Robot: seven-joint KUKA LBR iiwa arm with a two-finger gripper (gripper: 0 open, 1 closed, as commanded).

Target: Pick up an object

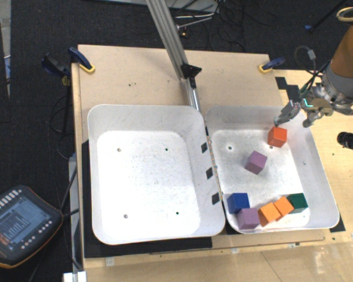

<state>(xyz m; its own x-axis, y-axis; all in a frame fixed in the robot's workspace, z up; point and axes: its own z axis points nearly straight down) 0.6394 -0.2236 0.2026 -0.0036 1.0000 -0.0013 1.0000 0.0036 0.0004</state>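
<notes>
A handheld control pad [15,225] lies at the lower left edge of the scene, on the dark floor beside the wooden bench [141,75].

On that bench sit 2 shallow white bins. The right bin [317,181] holds 6 small blocks, and the one nearest my pincer is an orange cube [277,137] lying on the bin floor near the far right corner. My pincer [299,115] hangs just above and behind it, its 2 fingers spread apart with nothing between them; 1 fingertip [280,119] points down close to the cube's top edge, though I cannot tell whether it touches.

A purple cube [256,161] sits alone near the middle of the same bin, apart from the orange one. Along the near edge, 4 more blocks are huddled: a blue block [237,202], a second purple block [249,218], a second orange block [275,210] and a green block [297,202], the last 3 pressed close in a slanting row.

The left bin [147,169] stands edge to edge with the right one. A grey metal pole [167,31] slants across the far side of the bench, and clamps [81,60] grip the 2 far corners of the board.
</notes>
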